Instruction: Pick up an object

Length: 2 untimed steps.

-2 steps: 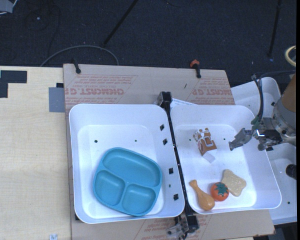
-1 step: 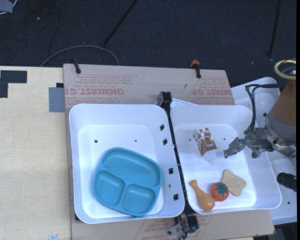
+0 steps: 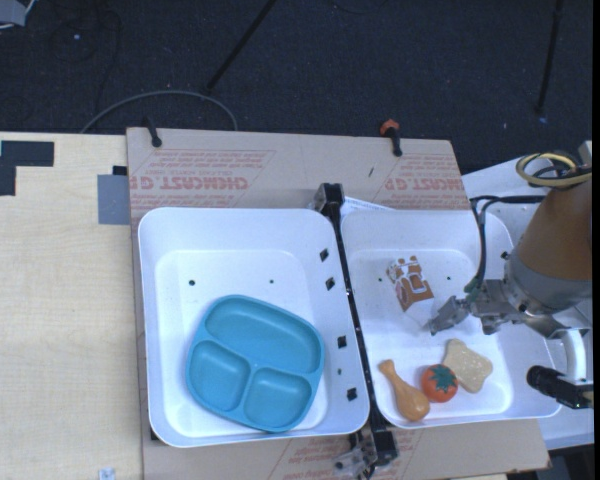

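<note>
Right bin (image 3: 380,238) holds the candidate objects. Taking the orange tomato-like toy (image 3: 440,383) as landmark: it sits near the bin's front edge, upright-ish, green top visible. Touching or just beside it on the right, slightly farther back, a tan bread-slice toy (image 3: 468,364) lying flat. Just left of the tomato, a tan drumstick toy (image 3: 405,391), lying flat, thin end pointing toward the back-left, fat end at the front edge. Well behind the tomato, toward the bin's middle, a small brown-and-white block-like toy (image 3: 411,282), apart from the rest; detail too blurred to name.

Tool (image 3: 450,315) is above and behind the tomato, between it and the brown-and-white toy, just behind the bread slice. Nothing seen between its fingers; whether they stand wide or narrow cannot be told, the dark metal parts blur together. The arm (image 3: 555,253) comes in from the right of the tomato, over the bin's right rim, orange band showing.

Far left of the tomato, the left bin (image 3: 180,238) carries a blue three-compartment plate (image 3: 255,362), flat, toward the front. Both bins rest on a cardboard sheet (image 3: 280,168) on the bench (image 3: 50,318), a black divider bracket (image 3: 340,298) between them.
</note>
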Tool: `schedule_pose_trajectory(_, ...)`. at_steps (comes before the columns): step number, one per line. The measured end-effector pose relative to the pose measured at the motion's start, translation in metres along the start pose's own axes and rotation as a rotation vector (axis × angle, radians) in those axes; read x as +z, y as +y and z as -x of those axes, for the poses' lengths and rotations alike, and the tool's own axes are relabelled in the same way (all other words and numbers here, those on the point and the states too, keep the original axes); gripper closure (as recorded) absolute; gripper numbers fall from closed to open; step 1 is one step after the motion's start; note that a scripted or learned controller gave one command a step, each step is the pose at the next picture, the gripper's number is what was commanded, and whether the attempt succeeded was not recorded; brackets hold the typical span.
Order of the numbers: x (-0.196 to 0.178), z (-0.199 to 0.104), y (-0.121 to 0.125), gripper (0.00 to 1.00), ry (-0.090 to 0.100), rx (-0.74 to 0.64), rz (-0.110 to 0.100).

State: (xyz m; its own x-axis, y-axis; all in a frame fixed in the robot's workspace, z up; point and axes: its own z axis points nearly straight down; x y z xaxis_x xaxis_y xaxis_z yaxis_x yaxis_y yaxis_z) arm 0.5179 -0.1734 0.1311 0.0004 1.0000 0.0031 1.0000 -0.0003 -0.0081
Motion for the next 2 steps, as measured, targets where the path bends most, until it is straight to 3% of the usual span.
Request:
schedule_pose_trajectory(1,0.046,-0.001,0.0,0.0,-0.001,0.001,0.004)
schedule_pose_trajectory(2,0.032,0.001,0.001,1.0,-0.002,0.007,0.007)
